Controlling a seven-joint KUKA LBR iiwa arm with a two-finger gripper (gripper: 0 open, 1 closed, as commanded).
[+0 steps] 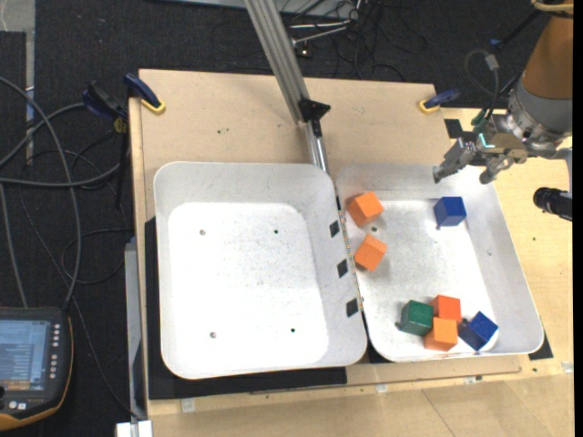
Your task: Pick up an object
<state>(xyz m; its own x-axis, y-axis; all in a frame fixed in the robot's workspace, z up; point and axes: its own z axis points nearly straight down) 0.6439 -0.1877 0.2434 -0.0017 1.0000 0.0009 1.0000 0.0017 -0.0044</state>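
two shallow white bins sit side by side on a pale wooden bench (383, 107). the left bin (182, 189) has bare, speckled floor; the right bin (510, 271) holds seven small cubes. the grey arm (551, 71), with its orange band above the wrist, reaches in from the right, above the far right corner of the right bin. its gripper (469, 164) hangs over that bin's far rim with the two dark fingers spread apart and nothing between them. a blue cube (449, 210) lies just below the gripper, apart from it. two orange cubes lie near the divide between the bins: one (365, 207) farther back, one (370, 252) nearer the front. a cluster sits at the near right corner: a green cube (418, 317), an orange cube (448, 307) touching it, another orange cube (442, 333) in front, and a second blue cube (478, 330) at the right. an aluminium rail (273, 44) slants down to the bins' far edge.
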